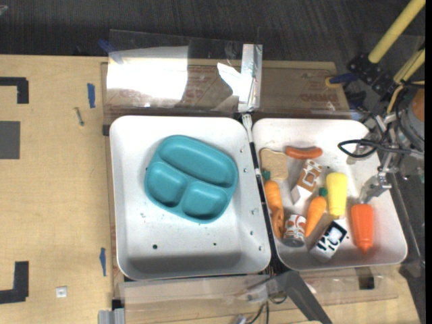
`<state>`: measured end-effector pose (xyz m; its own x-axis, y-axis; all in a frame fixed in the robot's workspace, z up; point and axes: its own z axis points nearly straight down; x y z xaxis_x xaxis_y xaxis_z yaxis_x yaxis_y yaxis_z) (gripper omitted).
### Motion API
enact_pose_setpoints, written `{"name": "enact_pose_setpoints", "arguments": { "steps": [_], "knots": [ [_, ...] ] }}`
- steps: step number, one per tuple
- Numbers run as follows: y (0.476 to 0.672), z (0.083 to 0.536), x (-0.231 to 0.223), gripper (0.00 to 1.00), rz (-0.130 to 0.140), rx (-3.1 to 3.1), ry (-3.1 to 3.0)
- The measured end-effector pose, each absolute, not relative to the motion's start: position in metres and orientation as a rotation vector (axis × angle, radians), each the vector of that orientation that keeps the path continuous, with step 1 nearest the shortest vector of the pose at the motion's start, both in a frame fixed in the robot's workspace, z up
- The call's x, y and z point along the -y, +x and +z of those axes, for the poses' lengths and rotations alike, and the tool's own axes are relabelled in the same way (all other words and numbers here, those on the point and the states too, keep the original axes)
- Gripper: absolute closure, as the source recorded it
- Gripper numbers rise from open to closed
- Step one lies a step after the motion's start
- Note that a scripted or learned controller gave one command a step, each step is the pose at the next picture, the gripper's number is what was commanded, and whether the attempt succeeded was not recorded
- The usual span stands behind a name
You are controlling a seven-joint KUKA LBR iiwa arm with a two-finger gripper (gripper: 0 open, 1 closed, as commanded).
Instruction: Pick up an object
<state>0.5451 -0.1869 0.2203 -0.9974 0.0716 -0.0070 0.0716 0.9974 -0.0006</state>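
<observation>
A pale wooden counter (54, 201) carries two white bins side by side: the left bin (128, 181) holds a teal divided tray (192, 177), and the right bin (385, 255) holds a heap of toy food, with an orange carrot (363, 225) near its right edge. The gripper (375, 186) hangs just above that carrot at the bin's right side, seemingly apart from it, and whether its jaws are open or closed cannot be told. Dark carpet (202, 5) lies beyond the counter's far edge.

2 white bins (128, 133), 1 teal tray (191, 176), 3 carrots (362, 225) (all orange).

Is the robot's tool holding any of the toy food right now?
No. The tool hangs just above the orange carrot in the right bin, with nothing seen between its fingers.
</observation>
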Motion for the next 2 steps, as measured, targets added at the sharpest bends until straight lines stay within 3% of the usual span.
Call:
{"name": "enact_pose_setpoints", "arguments": {
  "steps": [1, 2],
  "knots": [
    [0.487, 0.096, 0.189, 0.0, 0.003, -3.142, -0.1],
    [0.537, 0.105, 0.127, 0.0, -0.01, -3.127, -0.169]
  ]
}}
